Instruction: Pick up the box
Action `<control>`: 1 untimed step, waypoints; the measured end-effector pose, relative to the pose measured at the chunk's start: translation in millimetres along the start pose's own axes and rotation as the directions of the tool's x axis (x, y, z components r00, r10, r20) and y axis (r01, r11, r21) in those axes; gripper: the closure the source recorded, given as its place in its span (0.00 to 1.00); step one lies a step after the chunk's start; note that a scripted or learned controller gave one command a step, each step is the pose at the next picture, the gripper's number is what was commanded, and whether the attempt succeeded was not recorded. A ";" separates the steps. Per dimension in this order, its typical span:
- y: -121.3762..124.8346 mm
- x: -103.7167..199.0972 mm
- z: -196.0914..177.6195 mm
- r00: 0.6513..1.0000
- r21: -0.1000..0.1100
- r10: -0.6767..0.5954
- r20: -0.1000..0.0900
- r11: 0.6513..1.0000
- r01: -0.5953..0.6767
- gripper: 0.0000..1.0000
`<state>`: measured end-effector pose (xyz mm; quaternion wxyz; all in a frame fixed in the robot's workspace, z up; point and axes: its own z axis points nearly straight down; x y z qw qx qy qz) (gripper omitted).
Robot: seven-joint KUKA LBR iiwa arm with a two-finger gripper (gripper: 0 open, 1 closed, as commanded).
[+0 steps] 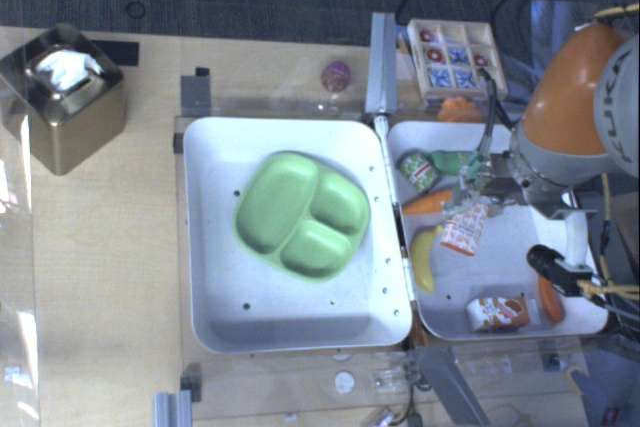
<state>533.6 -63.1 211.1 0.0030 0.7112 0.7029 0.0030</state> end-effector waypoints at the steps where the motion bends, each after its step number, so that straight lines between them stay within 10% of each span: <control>1: -12.1 -17.4 26.3 0.997 0.004 0.075 0.001 0.997 -0.075 1.00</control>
